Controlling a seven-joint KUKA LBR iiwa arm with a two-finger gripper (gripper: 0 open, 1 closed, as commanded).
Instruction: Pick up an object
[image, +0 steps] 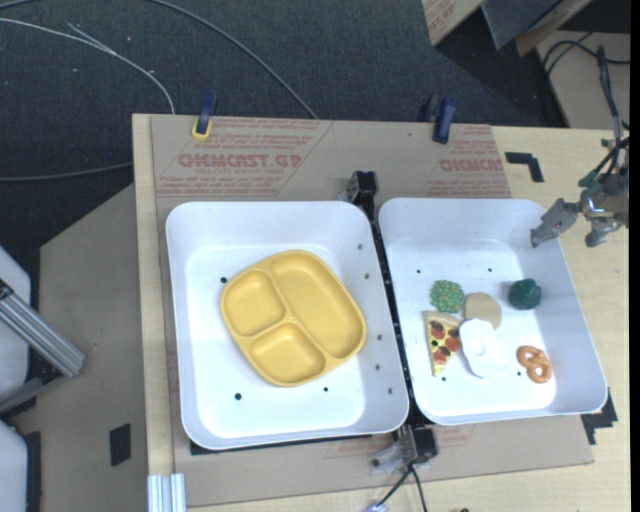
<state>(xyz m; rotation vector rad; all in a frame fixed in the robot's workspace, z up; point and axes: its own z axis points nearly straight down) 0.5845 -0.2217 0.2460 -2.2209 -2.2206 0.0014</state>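
"CHEMCAST GP" printed on cardboard (245, 150) under bins. Pincer (573, 222) at right bin (500, 395) far corner, spread open, holding nothing, arm cut off. Pizza slice (441, 340), pretzel (535, 363) inside right bin.

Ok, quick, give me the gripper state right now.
Gripper: open, holding nothing, hovering over the far right corner of the right bin, away from the toy food.
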